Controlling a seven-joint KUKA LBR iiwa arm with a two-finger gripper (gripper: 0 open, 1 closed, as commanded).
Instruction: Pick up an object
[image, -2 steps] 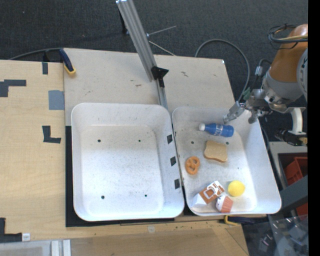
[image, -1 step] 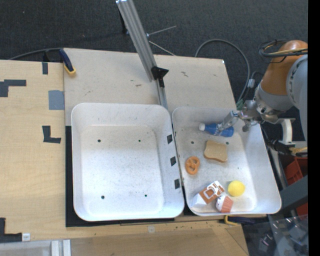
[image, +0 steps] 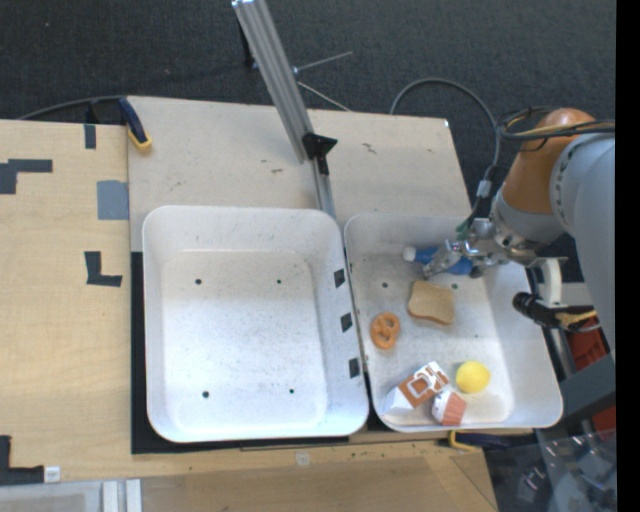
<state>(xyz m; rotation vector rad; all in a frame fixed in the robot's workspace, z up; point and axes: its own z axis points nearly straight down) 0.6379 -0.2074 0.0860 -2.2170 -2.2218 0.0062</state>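
White right bin (image: 520, 395) leaves room near its far wall, where the gripper (image: 462, 252), its opening indiscernible, touches a blue object (image: 437, 260).

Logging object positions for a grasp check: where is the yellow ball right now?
The yellow ball lies in the right-hand bin, near its front right corner, just right of the orange-and-white carton and below the bread slice.

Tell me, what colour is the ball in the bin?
Yellow. The ball lies in the right bin near its front corner, clearest in the camera view.
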